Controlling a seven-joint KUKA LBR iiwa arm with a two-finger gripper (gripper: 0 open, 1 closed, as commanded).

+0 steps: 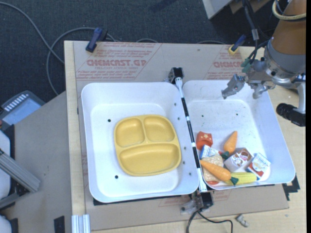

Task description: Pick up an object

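Observation:
The right bin (pixel 272 125) holds a heap of toy food at its near end: a small red piece (pixel 204 139), an upright orange carrot (pixel 230 141), a bigger carrot (pixel 216 170) lying flat, a yellow corn cob (pixel 245 178) and two small cartons (pixel 237 159) (pixel 260 164). My gripper (pixel 244 90) hangs above the far end of that bin, well away from the heap. Its two fingers are spread apart and it is open, with nothing between them.
The left bin (pixel 97 130) holds a yellow divided plate (pixel 146 144). A black rail (pixel 187 123) runs between the two bins. Blue clamps (pixel 95 39) (pixel 236 43) grip the cardboard base at the back.

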